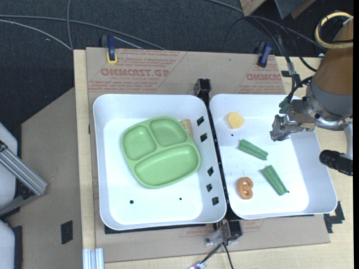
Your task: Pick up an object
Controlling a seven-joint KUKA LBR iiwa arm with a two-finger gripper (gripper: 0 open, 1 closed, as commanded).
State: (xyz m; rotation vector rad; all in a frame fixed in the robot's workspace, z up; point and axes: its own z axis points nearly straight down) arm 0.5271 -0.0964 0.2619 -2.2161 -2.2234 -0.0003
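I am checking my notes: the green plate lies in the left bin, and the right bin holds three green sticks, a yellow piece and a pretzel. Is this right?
Not quite. The camera view shows two green sticks in the right bin, not three. The rest holds: the green plate lies in the left bin, and the yellow piece and pretzel are in the right bin.

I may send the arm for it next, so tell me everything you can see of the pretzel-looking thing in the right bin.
The pretzel is a small orange-brown toy, plastic by its look, a looped twist with small holes through it. It lies flat on the floor of the right bin, toward that bin's near left corner. Nothing touches it; a green stick lies just to its right, apart from it. The gripper is above the bin's far right part, well away.
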